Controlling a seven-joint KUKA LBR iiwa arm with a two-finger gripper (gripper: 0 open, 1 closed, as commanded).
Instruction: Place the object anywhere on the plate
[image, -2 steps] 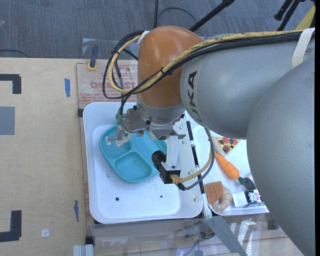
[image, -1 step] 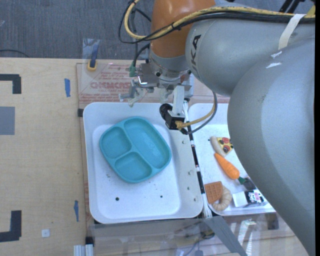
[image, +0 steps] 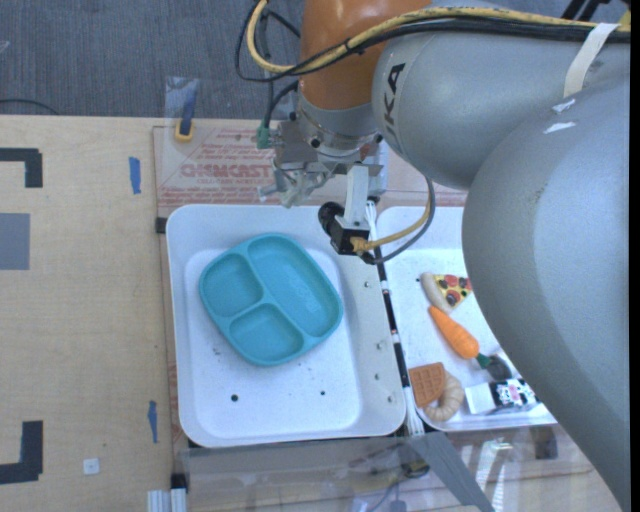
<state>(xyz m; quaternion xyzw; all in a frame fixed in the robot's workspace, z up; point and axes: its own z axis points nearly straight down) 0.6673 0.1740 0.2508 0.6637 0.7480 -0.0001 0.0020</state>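
Note:
A light blue plate (image: 270, 297) with three compartments lies tilted in the left white bin (image: 200, 400); nothing rests on it. My gripper (image: 288, 186) hangs over the far rim of that bin, just beyond the plate's far edge, below the orange band. No object shows in it. In the right bin (image: 400, 340) lie a toy pizza slice (image: 448, 289), an orange carrot (image: 455, 334), a brown waffle piece (image: 427, 380) and a tan bread roll (image: 447, 401).
A small black-and-white item (image: 510, 393) sits at the right bin's near right. A white-and-black bracket with a yellow cable (image: 352, 218) hangs beside the gripper over the divide between the bins. The grey arm covers the right bin's far side.

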